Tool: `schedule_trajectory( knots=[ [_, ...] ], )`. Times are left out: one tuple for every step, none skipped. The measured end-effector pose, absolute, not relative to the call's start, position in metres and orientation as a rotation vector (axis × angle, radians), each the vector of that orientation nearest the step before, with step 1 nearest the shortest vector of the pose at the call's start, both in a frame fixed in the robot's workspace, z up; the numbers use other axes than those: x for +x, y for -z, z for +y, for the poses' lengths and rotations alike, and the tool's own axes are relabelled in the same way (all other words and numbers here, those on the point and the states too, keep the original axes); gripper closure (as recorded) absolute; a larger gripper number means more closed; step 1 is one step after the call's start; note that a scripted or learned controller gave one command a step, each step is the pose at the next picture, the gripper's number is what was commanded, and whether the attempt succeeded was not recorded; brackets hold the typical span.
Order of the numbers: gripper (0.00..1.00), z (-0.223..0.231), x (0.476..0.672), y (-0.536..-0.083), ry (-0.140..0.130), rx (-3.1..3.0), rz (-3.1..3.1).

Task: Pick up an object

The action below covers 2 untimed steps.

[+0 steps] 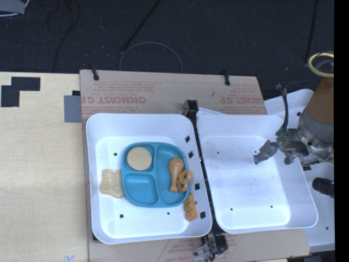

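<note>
the grey two-finger gripper (265, 152) hangs at the right of the frame, over the upper right part of the right shallow white bin (240, 217). its dark fingers point left, and whether they stand apart or together i cannot tell; nothing is visible between them.

every candidate lies in the left shallow white bin (103, 222), well apart from the gripper. a blue plastic tray with 3 compartments (143, 192) sits in the middle of that bin. a round tan disc, like a cracker or biscuit, (138, 158) rests in the tray's upper left compartment, and a tan twisted pretzel-shaped piece (179, 174) lies in its right compartment. a pale beige, roughly square soft-looking piece (112, 183) lies on the bin floor touching the tray's left edge, and a small orange-brown lumpy piece (190, 207) lies by the tray's lower right corner, close to the black divider (199, 162) between the 2 bins.

to do this step well, i judge the arm should cross the divider with height to spare and then choose a piece with free sides. the pale piece on the bare floor looks the easier target, since the tray walls crowd the disc and the divider crowds the orange-brown piece. the fingers should straddle it across its narrower side before descending.
</note>
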<state>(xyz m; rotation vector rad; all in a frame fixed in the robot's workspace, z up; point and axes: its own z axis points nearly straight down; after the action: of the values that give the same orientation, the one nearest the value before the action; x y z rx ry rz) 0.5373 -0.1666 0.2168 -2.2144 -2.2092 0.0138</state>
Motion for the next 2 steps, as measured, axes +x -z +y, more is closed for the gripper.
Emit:
schedule_trajectory(
  knots=[
    [0.00,-0.167,0.540,-0.224,-0.003,-2.219,-2.219],
    [0.00,-0.161,0.537,-0.180,-0.006,-2.216,-2.217]
  ],
)
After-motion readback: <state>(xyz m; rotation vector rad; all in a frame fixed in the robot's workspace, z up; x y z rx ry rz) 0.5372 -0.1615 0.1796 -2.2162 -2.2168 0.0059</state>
